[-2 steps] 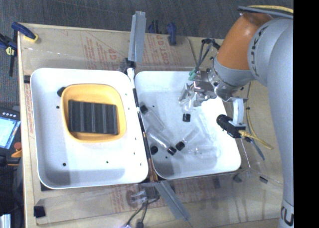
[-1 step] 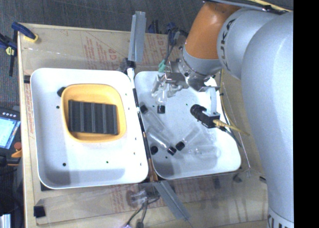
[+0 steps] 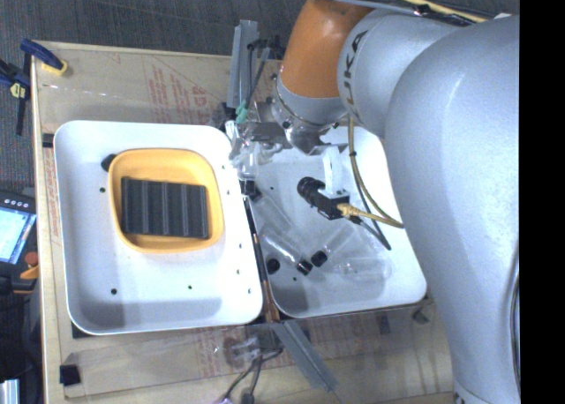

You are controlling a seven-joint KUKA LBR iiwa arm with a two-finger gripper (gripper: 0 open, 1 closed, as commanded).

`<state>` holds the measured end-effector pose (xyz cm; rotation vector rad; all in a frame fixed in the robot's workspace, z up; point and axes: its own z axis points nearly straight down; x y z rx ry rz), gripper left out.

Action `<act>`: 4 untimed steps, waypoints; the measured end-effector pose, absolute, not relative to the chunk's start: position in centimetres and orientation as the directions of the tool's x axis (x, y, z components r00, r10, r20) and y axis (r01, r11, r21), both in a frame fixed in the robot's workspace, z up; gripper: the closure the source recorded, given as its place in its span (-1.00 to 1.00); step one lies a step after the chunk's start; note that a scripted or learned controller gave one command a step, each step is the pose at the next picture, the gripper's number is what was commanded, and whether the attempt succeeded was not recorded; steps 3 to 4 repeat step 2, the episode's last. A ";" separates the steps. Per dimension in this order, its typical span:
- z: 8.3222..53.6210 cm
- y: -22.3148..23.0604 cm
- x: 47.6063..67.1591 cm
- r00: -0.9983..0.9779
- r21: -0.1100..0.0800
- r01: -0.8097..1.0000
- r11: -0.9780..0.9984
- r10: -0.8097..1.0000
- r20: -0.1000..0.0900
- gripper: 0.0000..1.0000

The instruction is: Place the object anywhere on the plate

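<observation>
Camera view: the yellow plate point(image 3: 164, 197), with a dark ribbed insert point(image 3: 166, 208) lying on it, sits inside the left bin point(image 3: 88, 305). The arm point(image 3: 424, 111) reaches over the right bin point(image 3: 402, 292) beside that plate, and the gripper point(image 3: 249, 148) hangs near the bins' shared edge. A clear, hard-to-read object point(image 3: 353, 263) lies in the right bin, well apart from the plate; how the gripper stands cannot be determined.

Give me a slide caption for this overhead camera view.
KUKA arm reaches into right bin; yellow plate holding dark ridged block sits in left bin.
</observation>
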<state>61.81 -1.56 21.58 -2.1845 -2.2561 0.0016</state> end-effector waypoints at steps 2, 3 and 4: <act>19.1 0.4 60.7 -0.325 -0.005 0.946 0.325 0.946 0.001 -1.00; 19.1 0.4 60.7 -0.325 -0.005 0.946 0.325 0.946 0.001 -1.00; 19.1 0.4 60.7 -0.325 -0.005 0.946 0.325 0.946 0.001 -1.00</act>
